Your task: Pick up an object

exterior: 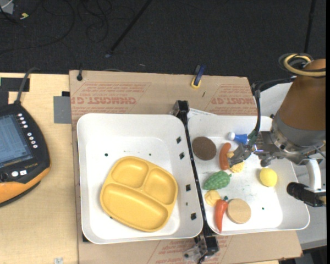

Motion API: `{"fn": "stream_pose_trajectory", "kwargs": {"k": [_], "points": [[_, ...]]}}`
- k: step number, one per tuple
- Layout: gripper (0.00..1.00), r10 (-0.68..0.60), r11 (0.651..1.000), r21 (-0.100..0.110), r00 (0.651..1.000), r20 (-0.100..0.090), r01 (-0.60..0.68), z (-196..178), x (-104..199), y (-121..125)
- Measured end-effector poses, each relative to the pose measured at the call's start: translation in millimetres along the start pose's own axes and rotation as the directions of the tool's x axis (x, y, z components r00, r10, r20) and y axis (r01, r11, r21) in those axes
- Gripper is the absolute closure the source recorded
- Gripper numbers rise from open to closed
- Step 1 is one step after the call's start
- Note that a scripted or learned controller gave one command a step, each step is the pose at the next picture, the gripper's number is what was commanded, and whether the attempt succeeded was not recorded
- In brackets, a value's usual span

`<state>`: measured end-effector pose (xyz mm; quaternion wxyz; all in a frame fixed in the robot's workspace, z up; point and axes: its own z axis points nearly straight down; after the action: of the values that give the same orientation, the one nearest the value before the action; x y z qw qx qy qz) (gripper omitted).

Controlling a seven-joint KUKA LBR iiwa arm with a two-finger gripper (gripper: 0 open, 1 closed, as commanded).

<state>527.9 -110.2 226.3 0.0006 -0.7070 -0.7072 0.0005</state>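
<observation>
Because the small toy foods lie loose and crowded in the right white bin (297,220), we judge it the stock to pick from, while the left white bin (99,131) carries one yellow three-compartment plastic tray (139,192). We count a brown disc (204,148), a tan disc (238,210), a yellow lemon (268,177), a green leafy piece (216,180), a red chilli (220,214), an orange-red sausage (225,155) and a small blue piece (240,138). The gripper (243,156) hangs low just beside the sausage, near the bin's middle; we cannot tell whether it is parted or closed.
</observation>
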Motion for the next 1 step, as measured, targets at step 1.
{"fn": "stream_pose_trajectory", "kwargs": {"k": [1], "points": [[0.00, -0.004, 1.000, 0.012, 1.000, -0.005, 0.004, 42.0, 74.0, -55.8]]}}
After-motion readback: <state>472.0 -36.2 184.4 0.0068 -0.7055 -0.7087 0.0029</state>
